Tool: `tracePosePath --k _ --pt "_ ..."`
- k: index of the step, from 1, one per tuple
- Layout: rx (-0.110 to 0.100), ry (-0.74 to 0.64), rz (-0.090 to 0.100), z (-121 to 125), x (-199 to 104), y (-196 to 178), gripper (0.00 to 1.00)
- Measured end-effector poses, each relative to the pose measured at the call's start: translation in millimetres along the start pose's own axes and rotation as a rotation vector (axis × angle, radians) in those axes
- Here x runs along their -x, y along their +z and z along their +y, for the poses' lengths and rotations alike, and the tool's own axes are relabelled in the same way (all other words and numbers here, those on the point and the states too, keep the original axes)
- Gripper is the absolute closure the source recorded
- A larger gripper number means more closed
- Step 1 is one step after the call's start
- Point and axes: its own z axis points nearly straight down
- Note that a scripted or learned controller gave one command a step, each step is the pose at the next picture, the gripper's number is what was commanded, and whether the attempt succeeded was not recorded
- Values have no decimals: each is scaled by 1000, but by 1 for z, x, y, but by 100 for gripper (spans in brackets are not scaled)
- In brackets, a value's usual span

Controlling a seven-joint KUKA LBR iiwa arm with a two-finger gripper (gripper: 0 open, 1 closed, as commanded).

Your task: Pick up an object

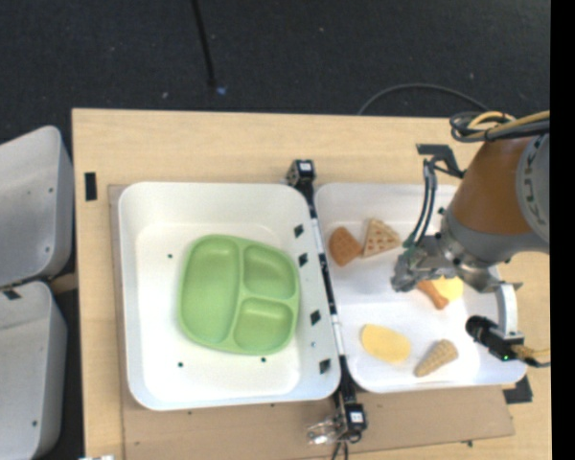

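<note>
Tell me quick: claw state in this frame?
Claw: cannot be told. It sits low in the right bin, right beside the orange piece and the yellow block.

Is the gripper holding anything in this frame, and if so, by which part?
Cannot be told. The gripper sits low in the right bin against the orange piece, but the wrist hides any grasp.
</note>
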Motion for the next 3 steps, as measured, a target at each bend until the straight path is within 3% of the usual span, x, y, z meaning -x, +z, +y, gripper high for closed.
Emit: tracePosePath --k 2,3 --pt "2 -4 0 -6 -4 -91 100" --pt "-2 -7 1 20 -42 -99 100"
